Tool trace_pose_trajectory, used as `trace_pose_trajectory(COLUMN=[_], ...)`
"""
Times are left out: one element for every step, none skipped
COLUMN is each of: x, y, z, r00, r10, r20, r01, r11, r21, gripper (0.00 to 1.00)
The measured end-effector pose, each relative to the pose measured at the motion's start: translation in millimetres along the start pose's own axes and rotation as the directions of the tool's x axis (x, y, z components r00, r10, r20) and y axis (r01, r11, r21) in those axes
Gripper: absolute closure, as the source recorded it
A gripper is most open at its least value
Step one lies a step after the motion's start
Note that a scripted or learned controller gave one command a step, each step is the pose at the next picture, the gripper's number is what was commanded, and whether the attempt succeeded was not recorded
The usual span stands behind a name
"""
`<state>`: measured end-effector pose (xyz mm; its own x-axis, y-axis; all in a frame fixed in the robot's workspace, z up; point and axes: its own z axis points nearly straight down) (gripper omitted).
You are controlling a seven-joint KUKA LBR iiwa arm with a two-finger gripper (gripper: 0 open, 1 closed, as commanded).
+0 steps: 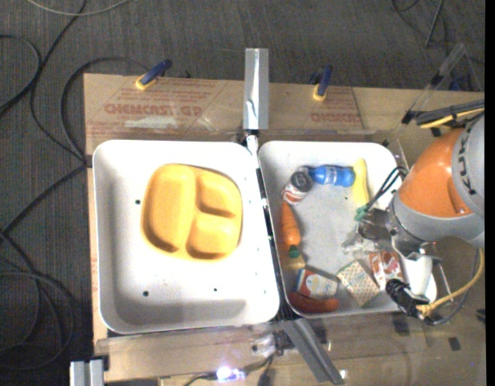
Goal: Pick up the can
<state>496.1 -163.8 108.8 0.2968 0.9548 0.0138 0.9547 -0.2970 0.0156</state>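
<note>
Lying near the upper left corner of the right bin (336,149), the can (296,191) shows its round top beside a blue bottle (328,175) that rests on its side. A yellow banana (361,180) sits just right of the bottle. Below the can an orange carrot (289,227) runs along the bin's left wall, with a red and white packet (315,281) and a red sausage-like item (315,302) lower down. The tool (374,233) hangs over the right part of this bin, well apart from the can; whether it is apart or together cannot be told. The left bin (119,296) on the tabletop (103,103) carries a yellow divided tray (193,211).
</note>
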Motion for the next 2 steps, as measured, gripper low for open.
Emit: trace_pose_trajectory(x=[0,89], y=[73,77], z=[19,20], r00=[0.999,0.984], r10=[0.038,0.176], r20=[0.015,0.014], r01=[-0.038,-0.176], r11=[0.999,0.984], r21=[0.005,0.000], gripper=[1.00,1.00])
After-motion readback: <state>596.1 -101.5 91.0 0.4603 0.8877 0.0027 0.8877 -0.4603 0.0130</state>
